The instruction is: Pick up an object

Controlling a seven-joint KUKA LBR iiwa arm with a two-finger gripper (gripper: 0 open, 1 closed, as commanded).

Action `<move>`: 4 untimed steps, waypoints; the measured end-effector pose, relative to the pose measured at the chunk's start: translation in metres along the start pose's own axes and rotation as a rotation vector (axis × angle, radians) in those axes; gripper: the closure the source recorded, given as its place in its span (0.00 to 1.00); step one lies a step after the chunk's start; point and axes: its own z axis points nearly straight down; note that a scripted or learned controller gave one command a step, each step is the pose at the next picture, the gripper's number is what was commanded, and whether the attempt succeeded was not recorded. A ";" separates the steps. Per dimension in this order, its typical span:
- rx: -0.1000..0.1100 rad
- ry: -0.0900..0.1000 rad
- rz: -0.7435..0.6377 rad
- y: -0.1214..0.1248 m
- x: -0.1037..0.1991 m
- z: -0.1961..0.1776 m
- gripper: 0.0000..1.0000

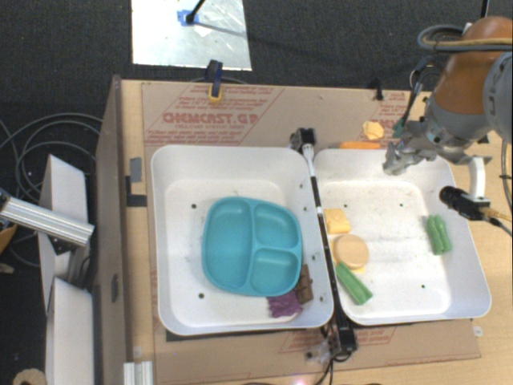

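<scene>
Bench [240, 111] covered in printed cardboard, two white bins side by side.

Left bin [180, 183]: teal divided plate [252, 245] lying flat, its long axis running upper-left to lower-right. At the plate's lower right corner, a small purple piece [282, 305] and a brown piece [304, 287], touching or nearly so.

Right bin [465, 295]: along the left wall, a yellow block [337, 220], a round tan piece [352, 252] just below it, and a green stick [353, 283] whose long axis slants from upper-left down to lower-right. Near the right wall, a second green stick [438, 234], nearly upright in view, leaning slightly left at top.

Beyond the bin's far rim: a small yellow item [373, 129] and an orange stick [360, 144] lying left-right on the cardboard.

Hand [397, 162] hangs over the right bin's far edge, apart from all bin contents. Cannot tell how the hand is set; nothing seen in it.
</scene>
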 end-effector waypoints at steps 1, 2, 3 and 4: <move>0.009 0.003 -0.003 -0.001 0.002 0.007 0.00; 0.009 -0.001 0.004 0.014 -0.088 0.060 0.00; 0.008 0.003 0.001 -0.034 -0.082 -0.005 0.00; 0.008 0.006 -0.012 -0.029 0.007 -0.016 0.00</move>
